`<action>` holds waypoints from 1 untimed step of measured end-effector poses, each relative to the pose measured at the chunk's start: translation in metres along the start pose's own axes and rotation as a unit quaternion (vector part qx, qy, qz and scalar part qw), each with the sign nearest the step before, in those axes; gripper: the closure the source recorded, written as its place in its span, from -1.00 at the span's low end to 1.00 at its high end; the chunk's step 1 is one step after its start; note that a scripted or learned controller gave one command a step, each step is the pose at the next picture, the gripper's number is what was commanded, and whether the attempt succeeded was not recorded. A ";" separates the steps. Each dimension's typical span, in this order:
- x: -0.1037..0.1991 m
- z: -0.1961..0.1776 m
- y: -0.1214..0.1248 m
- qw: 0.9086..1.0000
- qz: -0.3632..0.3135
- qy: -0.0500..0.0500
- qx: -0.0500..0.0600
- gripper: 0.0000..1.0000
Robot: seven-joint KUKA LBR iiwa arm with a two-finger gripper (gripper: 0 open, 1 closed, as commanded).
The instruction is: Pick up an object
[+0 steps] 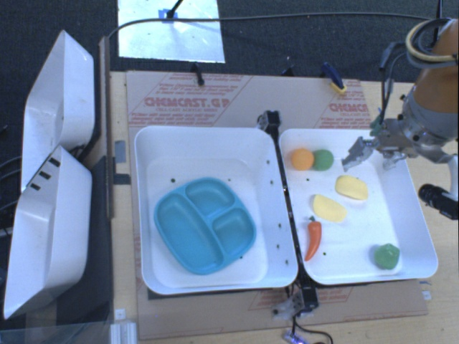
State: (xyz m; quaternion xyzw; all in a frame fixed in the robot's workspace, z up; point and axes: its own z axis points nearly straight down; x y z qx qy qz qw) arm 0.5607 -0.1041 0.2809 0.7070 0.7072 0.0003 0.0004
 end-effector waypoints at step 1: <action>0.000 0.000 0.000 1.000 0.000 0.000 0.000 -1.00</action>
